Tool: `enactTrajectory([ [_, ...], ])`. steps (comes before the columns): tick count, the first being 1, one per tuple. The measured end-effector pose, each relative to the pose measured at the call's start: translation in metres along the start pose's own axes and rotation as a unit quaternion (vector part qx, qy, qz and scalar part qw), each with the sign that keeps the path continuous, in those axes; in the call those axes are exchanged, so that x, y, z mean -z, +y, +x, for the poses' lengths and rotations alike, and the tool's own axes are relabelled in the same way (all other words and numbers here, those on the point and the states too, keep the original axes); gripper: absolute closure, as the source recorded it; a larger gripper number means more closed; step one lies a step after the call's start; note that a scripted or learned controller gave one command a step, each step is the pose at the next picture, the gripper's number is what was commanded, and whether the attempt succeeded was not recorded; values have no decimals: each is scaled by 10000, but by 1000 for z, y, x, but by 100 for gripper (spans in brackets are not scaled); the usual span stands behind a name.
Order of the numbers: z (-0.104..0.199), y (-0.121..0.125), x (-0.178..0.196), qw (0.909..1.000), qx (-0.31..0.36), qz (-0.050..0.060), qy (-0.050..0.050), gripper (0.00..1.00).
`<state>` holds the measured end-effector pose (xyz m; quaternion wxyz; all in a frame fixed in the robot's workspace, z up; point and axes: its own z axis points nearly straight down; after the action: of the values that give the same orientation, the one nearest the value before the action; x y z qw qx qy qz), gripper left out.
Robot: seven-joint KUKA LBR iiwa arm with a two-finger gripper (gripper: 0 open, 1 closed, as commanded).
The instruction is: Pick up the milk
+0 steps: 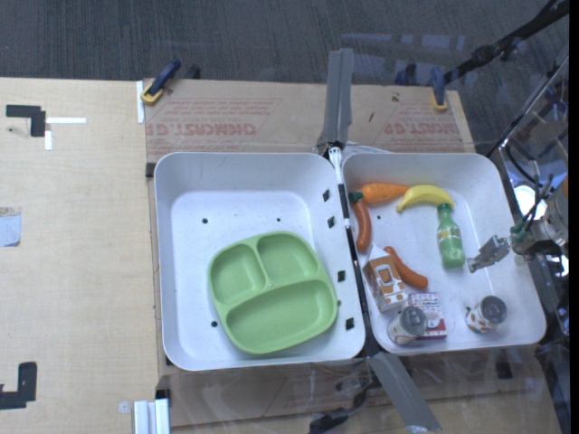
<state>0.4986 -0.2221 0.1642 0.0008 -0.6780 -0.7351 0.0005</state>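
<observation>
Camera view: milk (387,283) lying flat in right bin (507,197), near the front-left corner, touching a sausage (406,267) (can (412,320) just in front). Gripper (489,254) over the bin's right side beside green bottle (449,236), holding nothing; finger opening impossible to tell.

Bins (181,242): smooth white plastic, slight sheen.
Divided plate (271,292): matt green plastic, smooth.
Bench top (72,242): pale wood board, matt.
Cardboard sheet (235,120), 12 o'clock of the bins: brown, matt, printed red.
Bottle (450,237): glossy green plastic.
Banana (423,196): smooth yellow plastic look.
Milk carton (387,283): printed, paper-like.
Gripper (488,253): grey metal look, dull.
</observation>
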Motion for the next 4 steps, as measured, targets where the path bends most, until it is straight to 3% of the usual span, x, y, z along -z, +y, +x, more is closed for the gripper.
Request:
enactTrajectory([
  [1,6,-19,-73,9992,394,-8,29,0],
  [2,2,-20,-67,9938,1110,-8,-2,0],
  [3,73,23,-72,9819,1896,-14,-10,0],
  [4,14,-12,58,9674,2531,-17,-19,0],
])
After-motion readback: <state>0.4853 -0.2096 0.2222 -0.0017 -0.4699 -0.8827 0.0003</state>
